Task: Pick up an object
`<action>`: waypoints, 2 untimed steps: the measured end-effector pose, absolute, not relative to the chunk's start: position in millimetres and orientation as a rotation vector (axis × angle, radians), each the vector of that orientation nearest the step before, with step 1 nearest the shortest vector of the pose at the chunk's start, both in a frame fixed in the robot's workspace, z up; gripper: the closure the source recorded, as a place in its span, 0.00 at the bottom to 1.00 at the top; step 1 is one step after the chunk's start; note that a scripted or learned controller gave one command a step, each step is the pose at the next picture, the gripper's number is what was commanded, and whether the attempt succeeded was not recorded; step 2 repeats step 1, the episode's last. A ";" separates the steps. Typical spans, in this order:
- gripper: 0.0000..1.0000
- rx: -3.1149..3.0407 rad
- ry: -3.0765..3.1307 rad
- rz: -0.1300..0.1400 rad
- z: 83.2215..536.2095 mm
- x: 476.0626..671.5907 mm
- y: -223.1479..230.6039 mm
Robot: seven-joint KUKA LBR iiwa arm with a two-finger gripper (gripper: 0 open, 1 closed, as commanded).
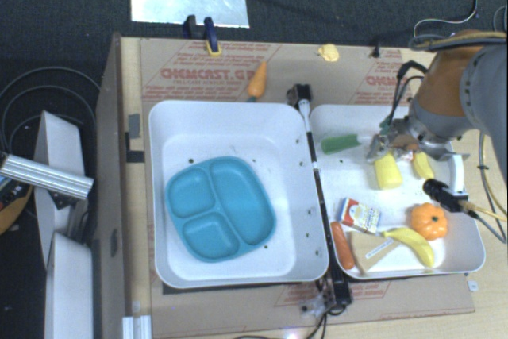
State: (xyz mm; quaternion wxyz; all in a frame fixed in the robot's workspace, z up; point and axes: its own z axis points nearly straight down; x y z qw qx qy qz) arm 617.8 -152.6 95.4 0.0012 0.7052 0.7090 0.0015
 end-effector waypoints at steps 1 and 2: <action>1.00 2.203 2.230 0.014 200.0 621.4 -73.5; 1.00 2.203 2.230 0.014 200.0 621.4 -73.5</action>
